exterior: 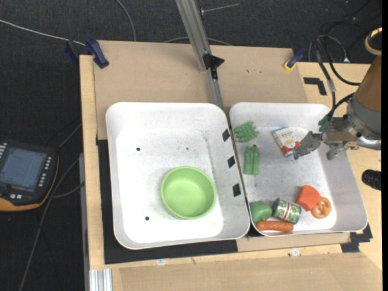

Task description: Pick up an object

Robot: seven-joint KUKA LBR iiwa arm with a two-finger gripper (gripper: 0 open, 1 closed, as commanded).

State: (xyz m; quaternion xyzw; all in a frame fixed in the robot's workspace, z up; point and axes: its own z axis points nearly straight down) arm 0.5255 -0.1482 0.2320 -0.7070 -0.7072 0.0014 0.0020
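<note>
Gripper (320,147): fingers spread, pinching nothing, hanging over the right bin's (339,180) far right part.
Small carton (286,140): lies just left of the gripper, apart from it.
Green bowl (188,191): sits alone in the left bin (130,162).
Near edge, right bin: green can (286,211), orange cup (308,196), pretzel (322,207), carrot-like piece (274,226).

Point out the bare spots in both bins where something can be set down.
Left bin: bare everywhere except around the green bowl. Right bin: bare strip between the green pieces and the orange toy. Crowded along its near edge by the can and under the tool.
</note>
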